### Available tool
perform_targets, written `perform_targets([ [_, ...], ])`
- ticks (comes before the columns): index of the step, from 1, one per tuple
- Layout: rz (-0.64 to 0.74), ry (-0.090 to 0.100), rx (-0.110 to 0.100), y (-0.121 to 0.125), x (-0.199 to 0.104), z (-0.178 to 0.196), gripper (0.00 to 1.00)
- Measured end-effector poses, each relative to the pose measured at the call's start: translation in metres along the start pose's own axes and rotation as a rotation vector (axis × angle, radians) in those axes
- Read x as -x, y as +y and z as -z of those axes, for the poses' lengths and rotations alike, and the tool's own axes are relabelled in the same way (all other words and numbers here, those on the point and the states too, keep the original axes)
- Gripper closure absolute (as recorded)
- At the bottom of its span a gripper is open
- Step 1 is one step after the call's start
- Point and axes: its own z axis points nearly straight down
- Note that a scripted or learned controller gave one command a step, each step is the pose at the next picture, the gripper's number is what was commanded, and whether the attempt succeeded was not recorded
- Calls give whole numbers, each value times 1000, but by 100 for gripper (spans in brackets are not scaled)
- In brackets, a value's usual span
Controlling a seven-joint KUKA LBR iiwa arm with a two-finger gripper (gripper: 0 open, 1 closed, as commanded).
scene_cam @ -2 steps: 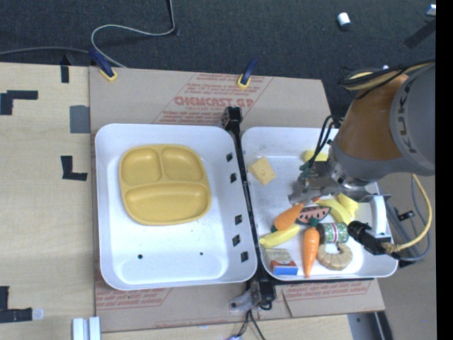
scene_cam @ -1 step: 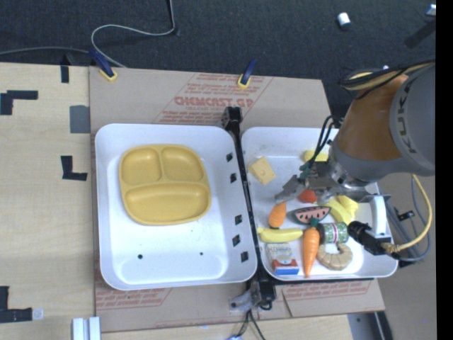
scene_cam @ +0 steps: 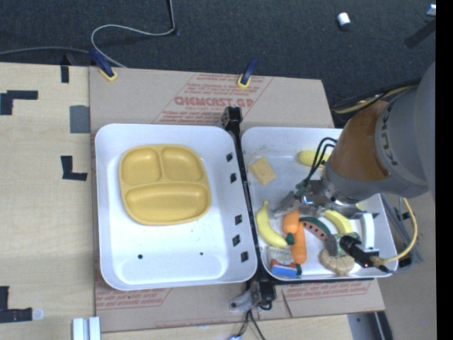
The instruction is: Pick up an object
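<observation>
Robotics lab, cardboard-covered bench [scene_cam: 212, 101], two white bins [scene_cam: 106, 190], cables [scene_cam: 134, 30]

We're looking down on the bench [scene_cam: 42, 211], pale wood grain on the left with a few black and grey marks on it. A brown cardboard sheet [scene_cam: 205, 98] with red printing lies flat across it, pinned at the far edge by 2 blue-and-yellow clamps [scene_cam: 105, 68]. On that cardboard we see the 2 white bins side by side, touching at the middle: the left bin [scene_cam: 113, 261] and the right bin [scene_cam: 279, 139]. A thin cable [scene_cam: 134, 28] loops over the dark floor beyond the bench.
</observation>
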Motion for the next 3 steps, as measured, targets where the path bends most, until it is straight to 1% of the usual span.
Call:
perform_targets([
  [1,1,2,-1,0,-1,9,100],
  [2,1,0,1,-33,-22,101,100],
  [3,2,0,0,-47,-92,155,100],
])
